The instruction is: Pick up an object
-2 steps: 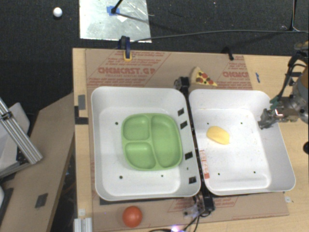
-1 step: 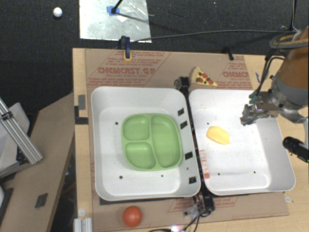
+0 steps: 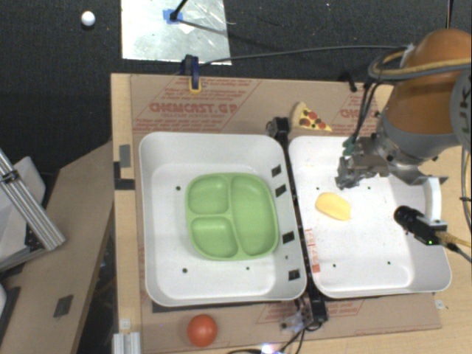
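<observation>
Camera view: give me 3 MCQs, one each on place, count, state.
1. Where does the yellow object lie?
A. In the left bin
B. In the right bin
C. On the bench outside the bins

2. How many compartments has the green tray?
A. Two
B. Three
C. Five

3. How does the gripper stand to the yellow object?
A. Above and a little behind it, apart from it
B. Clamped on it, lifted off the bin
C. Over the left bin, far from it

Key:
1 B: the yellow object rests on the floor of the right bin.
2 B: the green tray in the left bin shows one long section and two smaller ones.
3 A: the gripper hangs just up-right of the object, with bin floor showing between them.
</observation>
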Action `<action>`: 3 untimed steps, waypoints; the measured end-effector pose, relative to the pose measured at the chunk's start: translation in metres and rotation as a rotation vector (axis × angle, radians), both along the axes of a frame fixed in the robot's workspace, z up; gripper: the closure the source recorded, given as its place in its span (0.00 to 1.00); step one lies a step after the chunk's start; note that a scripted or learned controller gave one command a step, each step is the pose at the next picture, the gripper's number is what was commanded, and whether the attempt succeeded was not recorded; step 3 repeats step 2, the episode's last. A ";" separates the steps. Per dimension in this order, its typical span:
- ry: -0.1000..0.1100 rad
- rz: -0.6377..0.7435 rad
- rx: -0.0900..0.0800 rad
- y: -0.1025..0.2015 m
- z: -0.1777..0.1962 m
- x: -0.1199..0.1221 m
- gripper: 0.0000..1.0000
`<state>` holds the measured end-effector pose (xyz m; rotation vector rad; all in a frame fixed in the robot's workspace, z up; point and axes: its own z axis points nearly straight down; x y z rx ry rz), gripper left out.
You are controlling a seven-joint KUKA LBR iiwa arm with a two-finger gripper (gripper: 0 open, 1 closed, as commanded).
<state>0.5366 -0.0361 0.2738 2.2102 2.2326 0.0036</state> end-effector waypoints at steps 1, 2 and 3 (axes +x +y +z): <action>0.000 0.001 0.000 0.059 -0.010 0.012 1.00; 0.000 -0.002 -0.001 0.106 -0.035 0.036 1.00; 0.000 -0.002 -0.001 0.106 -0.035 0.036 1.00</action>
